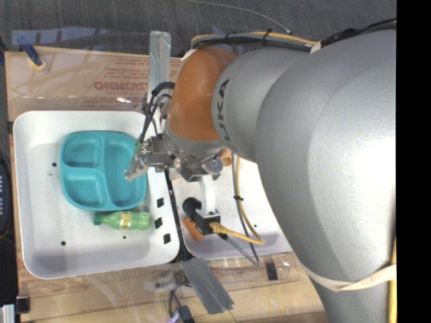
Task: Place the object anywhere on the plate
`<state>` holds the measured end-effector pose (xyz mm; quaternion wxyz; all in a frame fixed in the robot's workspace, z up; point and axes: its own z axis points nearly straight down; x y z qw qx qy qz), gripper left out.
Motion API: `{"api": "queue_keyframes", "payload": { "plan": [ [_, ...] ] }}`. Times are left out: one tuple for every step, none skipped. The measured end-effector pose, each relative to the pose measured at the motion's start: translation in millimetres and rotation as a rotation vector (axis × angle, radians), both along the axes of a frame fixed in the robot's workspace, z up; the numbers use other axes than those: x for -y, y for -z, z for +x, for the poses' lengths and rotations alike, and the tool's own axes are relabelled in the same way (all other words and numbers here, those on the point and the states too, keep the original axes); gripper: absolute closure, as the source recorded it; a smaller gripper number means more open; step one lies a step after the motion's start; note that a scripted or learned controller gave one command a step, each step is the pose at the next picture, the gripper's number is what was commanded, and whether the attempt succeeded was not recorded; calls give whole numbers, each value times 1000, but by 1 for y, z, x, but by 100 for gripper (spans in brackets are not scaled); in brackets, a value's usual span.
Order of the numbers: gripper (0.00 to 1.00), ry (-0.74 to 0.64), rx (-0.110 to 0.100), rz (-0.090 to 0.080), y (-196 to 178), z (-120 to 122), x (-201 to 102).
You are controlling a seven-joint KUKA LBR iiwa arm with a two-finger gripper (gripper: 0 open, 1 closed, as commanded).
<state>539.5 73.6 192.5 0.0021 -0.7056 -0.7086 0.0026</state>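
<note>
Probably light, smooth-walled and prone to rolling, the green plastic bottle [122,220] lies on its side just below the teal divided plate [101,169], best pinched across its body; the end effector's [138,165] state is hidden.

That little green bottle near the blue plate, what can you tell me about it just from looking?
The green bottle looks like clear green plastic, with a yellowish label around its middle. It lies on its side on the floor of the left white bin, long axis running left to right, just below the teal divided plate, close to its lower edge or just touching it. It is not on the plate. The gripper is above it, over the plate's right edge, not touching it.
</note>
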Motion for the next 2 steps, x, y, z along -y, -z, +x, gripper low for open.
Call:
{"api": "queue_keyframes", "payload": {
  "plan": [
    [100,-6,-2,1,-10,1,-1],
    [100,-247,8,0,-49,-9,40]
  ]
}}
